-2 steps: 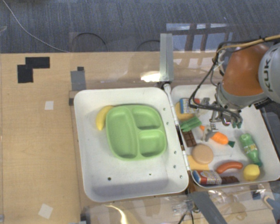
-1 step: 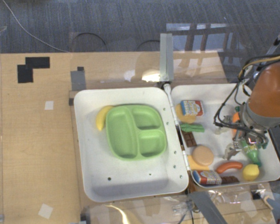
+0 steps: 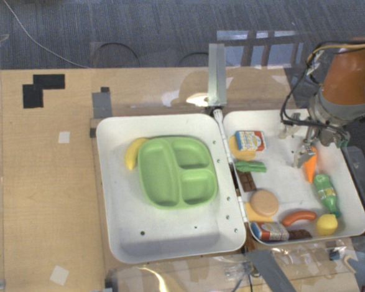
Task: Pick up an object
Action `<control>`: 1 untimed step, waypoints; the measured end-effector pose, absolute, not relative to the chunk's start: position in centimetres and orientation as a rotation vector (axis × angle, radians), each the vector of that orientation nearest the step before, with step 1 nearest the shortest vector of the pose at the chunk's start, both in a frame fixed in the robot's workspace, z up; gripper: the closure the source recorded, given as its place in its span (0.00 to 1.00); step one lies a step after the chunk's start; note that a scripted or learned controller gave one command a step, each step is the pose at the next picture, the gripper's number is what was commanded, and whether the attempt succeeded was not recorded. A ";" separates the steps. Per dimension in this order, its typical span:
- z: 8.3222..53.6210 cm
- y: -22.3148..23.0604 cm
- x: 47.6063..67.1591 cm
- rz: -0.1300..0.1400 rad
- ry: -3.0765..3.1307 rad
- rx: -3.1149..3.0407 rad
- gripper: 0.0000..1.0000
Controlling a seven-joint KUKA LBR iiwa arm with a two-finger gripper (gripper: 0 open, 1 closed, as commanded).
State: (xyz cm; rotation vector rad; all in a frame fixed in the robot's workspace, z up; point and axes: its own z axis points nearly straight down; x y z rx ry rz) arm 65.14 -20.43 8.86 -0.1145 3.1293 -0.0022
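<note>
Camera view, landmark: the divider (image 3: pixel 228 164) between the two bins.

- Left bin (image 3: pixel 123 240): green sectioned tray (image 3: pixel 175 171) just left of the divider; a banana (image 3: pixel 132 153) touching the tray's far-left edge.
- Right bin (image 3: pixel 278 173): against the divider, a yoghurt cup (image 3: pixel 249 142), green pea pod (image 3: pixel 250 166), chocolate bar (image 3: pixel 247 181), round bun (image 3: pixel 264 202) and a can (image 3: pixel 272 231). Well right of the divider: carrot (image 3: pixel 310 166), green bottle (image 3: pixel 325 192), sausage (image 3: pixel 298 216), lemon (image 3: pixel 327 224).
- Gripper (image 3: pixel 308 149): directly over the carrot's upper end, pointing down into the bin. Whether the pincer is parted or closed cannot be told.
- Arm (image 3: pixel 346 81): enters from the right, orange band above the wrist, wrist bent down.

Step, judged: approach and descent on the carrot, lift not yet made. Next move calls for closing squarely across the carrot's narrow body, then rising clear of the bottle beside it.
</note>
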 end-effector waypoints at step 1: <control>8.8 -20.6 60.7 -0.004 3.115 -0.310 0.00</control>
